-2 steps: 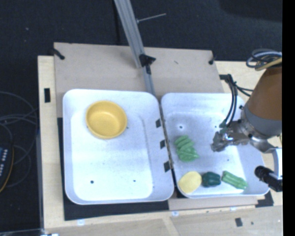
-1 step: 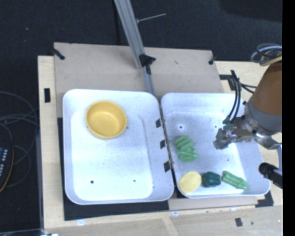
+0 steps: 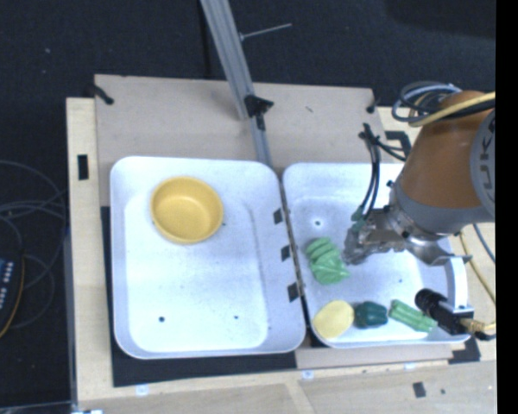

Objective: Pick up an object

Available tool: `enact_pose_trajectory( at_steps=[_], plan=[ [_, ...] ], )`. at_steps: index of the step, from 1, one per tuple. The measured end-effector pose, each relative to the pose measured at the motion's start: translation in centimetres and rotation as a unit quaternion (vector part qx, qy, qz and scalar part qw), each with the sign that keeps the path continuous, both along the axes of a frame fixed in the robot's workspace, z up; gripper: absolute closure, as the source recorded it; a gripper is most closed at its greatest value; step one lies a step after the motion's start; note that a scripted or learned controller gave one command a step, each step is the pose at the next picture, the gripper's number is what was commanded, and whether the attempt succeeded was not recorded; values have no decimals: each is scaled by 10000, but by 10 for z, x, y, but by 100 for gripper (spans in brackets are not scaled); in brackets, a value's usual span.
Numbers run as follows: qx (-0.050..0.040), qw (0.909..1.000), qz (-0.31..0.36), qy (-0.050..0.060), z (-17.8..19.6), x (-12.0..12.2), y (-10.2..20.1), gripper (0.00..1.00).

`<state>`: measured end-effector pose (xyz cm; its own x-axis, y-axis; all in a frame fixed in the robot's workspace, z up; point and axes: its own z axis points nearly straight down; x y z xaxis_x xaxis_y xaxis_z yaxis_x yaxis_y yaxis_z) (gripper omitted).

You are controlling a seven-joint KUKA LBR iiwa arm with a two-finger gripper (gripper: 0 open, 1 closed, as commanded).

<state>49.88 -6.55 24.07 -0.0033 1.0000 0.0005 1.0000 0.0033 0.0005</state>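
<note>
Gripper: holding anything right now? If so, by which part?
Cannot tell. The gripper sits low in the right bin, right beside the light green ribbed object, but no object is visibly between its fingers.

Smooth, glossy plastic yellow bowl (image 3: 187, 210) in a white speckled bin (image 3: 138, 317) — bench (image 3: 173, 110) of matt board.

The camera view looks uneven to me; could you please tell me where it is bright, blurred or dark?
Camera view: the white bins are lit brightly and evenly, nearly washed out; the yellow bowl is sharp, with little shadow; the gripper beside the green object is soft and hard to read; the floor around the bench is almost black.
</note>
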Motion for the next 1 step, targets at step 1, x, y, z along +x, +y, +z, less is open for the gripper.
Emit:
enact_pose_trajectory(
  at_steps=[1],
  plan=[
    [4, 10000, 8, -3, 8, 10, 57, 100]
  ],
)
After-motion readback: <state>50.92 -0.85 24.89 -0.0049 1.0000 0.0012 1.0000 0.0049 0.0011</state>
